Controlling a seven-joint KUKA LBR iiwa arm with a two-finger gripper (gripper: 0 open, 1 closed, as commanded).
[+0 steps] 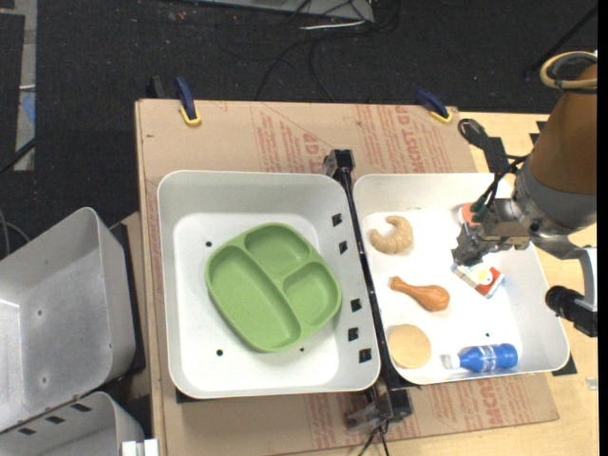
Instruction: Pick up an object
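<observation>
On the left, a shallow white bin (180,255) holds a light-green plastic divided tray (273,285), lying flat and slightly turned, apart from the bin walls. It looks like a place to set things down, so it probably has no part in the pick itself.

The right-hand white bin (546,350) carries the loose items, spread well apart so each can be reached alone: a tan toy croissant (392,235) near the top, an orange-brown toy drumstick (422,294) below it, a round beige biscuit-like disc (410,345) near the front, and a blue plastic bottle with a white cap (484,357) lying on its side along the front wall.

Further right, the dark two-finger gripper (471,252) sits low over a small white carton with red and yellow print (481,278), the likely target. Whether it is wide, narrow or clamped cannot be told from this angle.
</observation>
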